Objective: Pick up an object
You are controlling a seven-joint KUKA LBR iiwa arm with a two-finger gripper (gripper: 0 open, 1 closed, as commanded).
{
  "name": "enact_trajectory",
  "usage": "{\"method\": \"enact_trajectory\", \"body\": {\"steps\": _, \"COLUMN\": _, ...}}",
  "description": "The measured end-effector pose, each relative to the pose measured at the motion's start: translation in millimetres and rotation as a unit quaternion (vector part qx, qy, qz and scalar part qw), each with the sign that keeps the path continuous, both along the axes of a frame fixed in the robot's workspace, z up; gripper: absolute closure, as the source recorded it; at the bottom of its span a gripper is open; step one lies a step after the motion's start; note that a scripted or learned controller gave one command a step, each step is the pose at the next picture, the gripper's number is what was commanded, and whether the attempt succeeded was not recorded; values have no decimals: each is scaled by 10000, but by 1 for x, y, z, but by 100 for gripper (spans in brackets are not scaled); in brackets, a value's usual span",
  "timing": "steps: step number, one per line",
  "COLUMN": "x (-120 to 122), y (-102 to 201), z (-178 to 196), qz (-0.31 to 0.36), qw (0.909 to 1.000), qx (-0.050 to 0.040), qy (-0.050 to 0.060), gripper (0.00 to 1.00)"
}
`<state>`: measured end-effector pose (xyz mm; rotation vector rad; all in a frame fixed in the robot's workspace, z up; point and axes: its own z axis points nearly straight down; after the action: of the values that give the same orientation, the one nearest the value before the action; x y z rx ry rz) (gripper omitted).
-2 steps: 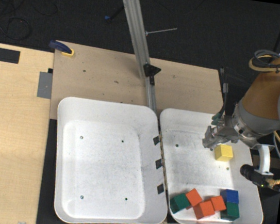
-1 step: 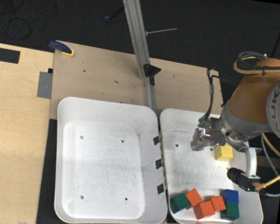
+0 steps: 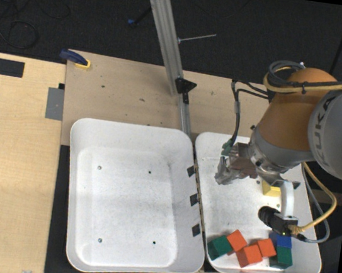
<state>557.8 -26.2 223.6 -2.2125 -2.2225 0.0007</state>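
Hovering tool (image 3: 224, 174) near right bin (image 3: 215, 147) left edge; blocks (image 3: 249, 250) front corner.

Illumination is even and moderately bright across the bench (image 3: 126, 94), sourced from overhead. The left bin (image 3: 127, 196) shows a brighter wash toward 7 o'clock and a softer grey toward 1 o'clock; no hard glare. The right bin (image 3: 226, 192) carries a faint shadow beneath the arm (image 3: 300, 126), falling toward 8 o'clock. The orange band (image 3: 292, 112) shows a mild sheen at 12 o'clock. The background at 12 o'clock is very dark, detail largely lost. Focus is acceptable throughout, with slight softness and graininess; the coloured blocks (image 3: 253, 248) at 5 o'clock read clearly. No marked edge distortion.
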Motion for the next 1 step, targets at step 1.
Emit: {"method": "enact_trajectory", "body": {"steps": 1, "x": -21, "y": 47, "z": 11, "qz": -2, "qw": 10000, "qx": -2, "qy": 5, "gripper": 100}}
